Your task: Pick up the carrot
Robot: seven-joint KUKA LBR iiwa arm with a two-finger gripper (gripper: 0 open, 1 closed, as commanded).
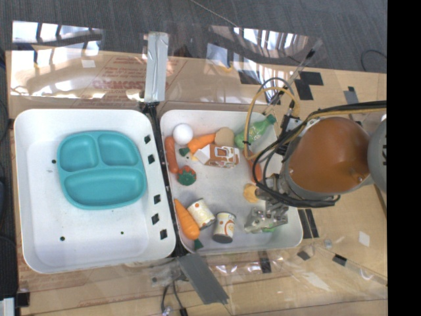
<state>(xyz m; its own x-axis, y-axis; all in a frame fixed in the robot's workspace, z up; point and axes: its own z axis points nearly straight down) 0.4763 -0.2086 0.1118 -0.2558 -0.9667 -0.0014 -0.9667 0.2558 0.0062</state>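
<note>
Left bin (39, 242) holds a divided tray (100, 168). Right bin (289, 239) holds the clutter: carrots (186, 220) along its left wall, cans (224, 227) near edge, gripper (266, 220) at near-right corner, bottle (258, 129) far right.

The arm's orange band (327, 153) hides the right bin's (197, 117) far side; hand (266, 219) grip unclear.

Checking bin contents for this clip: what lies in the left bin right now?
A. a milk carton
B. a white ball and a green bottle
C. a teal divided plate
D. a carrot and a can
C: the teal divided plate lies in the left bin, while the carrots, such as the one at the front, the cans and the other toy foods lie in the right bin.
</note>
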